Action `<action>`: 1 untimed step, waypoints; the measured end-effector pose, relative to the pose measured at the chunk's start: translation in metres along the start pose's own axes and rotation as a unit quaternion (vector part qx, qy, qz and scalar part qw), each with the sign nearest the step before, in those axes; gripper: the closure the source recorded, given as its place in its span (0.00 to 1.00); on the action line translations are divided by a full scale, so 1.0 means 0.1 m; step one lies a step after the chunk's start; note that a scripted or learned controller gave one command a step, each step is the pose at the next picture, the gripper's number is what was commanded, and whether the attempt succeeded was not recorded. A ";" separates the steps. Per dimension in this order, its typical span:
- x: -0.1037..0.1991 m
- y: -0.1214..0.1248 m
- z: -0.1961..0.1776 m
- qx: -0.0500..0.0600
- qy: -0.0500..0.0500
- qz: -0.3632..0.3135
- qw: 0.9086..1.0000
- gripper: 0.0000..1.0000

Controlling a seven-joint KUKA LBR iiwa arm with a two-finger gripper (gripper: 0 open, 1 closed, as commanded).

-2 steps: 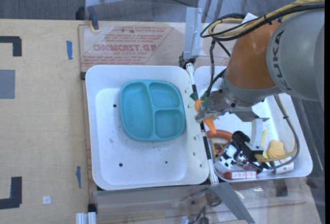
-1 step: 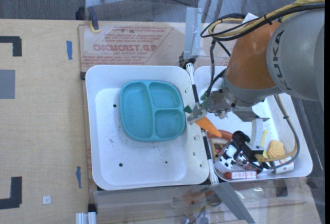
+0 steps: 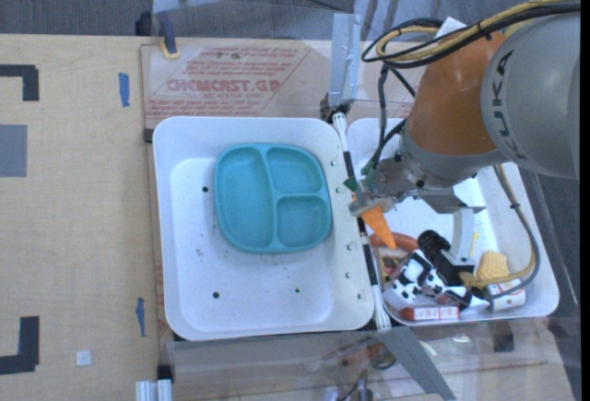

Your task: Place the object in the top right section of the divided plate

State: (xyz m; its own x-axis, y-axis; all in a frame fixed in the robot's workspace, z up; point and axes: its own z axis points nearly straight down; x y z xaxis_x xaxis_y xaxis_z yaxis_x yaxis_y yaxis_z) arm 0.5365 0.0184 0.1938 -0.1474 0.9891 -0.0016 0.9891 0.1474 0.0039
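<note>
The teal divided plate (image 3: pixel 273 197) lies in the left white bin (image 3: pixel 184 298), with its two smaller sections on its right side. My gripper (image 3: pixel 371 200) hangs over the left edge of the right bin (image 3: pixel 544 293), just right of the wall between the bins. It is shut on the wide end of an orange carrot-shaped object (image 3: pixel 377 228), whose tapered end points toward the front of the bin. The carrot sits about a hand's width right of the plate's rim.
The right bin holds clutter near its front: a black and white toy (image 3: pixel 417 276), a yellow wedge (image 3: pixel 492 266), a red and white packet (image 3: pixel 433 312) and an orange-red piece (image 3: pixel 407 242). The arm's bulk covers the bin's back half. A brown board (image 3: pixel 230 76) lies behind the left bin.
</note>
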 end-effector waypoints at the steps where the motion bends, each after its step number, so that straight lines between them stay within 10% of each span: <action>1: 0.00 0.00 0.00 0.000 0.000 0.000 1.000 0.00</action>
State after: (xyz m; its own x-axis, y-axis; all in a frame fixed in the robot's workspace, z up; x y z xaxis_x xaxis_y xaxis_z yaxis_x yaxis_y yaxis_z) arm 0.5365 0.0182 0.1939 -0.1469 0.9891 -0.0015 0.9891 0.1469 0.0038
